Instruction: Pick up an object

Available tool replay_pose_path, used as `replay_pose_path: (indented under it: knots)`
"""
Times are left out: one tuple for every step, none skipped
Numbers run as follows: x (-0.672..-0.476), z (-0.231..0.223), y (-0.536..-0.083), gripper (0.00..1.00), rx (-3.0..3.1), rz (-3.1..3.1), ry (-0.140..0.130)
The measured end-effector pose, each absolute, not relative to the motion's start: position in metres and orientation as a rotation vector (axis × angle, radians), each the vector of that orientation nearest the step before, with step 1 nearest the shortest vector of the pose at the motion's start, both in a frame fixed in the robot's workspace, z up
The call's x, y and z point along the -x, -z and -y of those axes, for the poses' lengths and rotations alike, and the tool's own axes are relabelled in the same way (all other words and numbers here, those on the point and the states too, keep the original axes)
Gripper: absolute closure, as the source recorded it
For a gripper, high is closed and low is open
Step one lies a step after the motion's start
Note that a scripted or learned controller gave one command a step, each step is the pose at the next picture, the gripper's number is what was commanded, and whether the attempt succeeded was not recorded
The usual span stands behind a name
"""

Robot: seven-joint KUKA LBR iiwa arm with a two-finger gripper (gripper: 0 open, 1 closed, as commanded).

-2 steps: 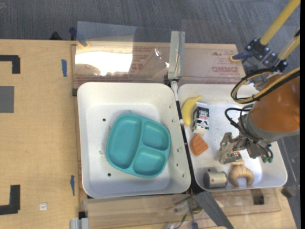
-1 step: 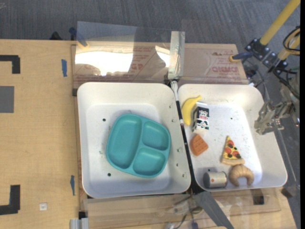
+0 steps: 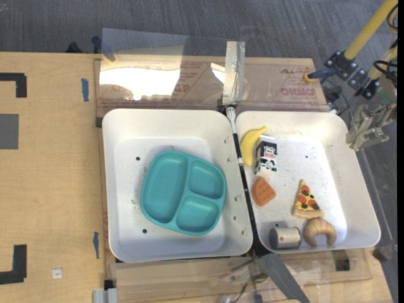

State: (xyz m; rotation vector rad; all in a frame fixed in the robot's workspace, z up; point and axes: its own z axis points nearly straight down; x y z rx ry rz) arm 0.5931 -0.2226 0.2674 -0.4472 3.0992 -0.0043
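1. Currently, we see the gripper over the right rim of the right bin, well apart from every item; we cannot tell whether it is released or clenched, and nothing shows in its grasp.
2. We locate the candidates in the right bin: a banana and a carton touching near the divider, a waffle, a pizza slice, and a can just beside a croissant at the near wall.
3. We judge all of them to be light toys. The can looks stiff, smooth and likely to roll, and the flat waffle offers little height.
4. We prefer the pizza slice, which lies apart from its neighbours; we would close across its narrow middle.
5. We ignore the plate in the left bin.
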Motion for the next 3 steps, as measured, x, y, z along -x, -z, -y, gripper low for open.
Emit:
replay_pose_path:
  knots:
    - [-0.65, 0.221, -0.315, 1.0, 0.249, -3.119, 0.003]
    - [-0.651, 0.223, -0.388, 1.0, -0.448, -3.095, 0.003]
    - [-0.612, 0.223, -0.41, 1.0, -1.04, -2.958, -0.001]
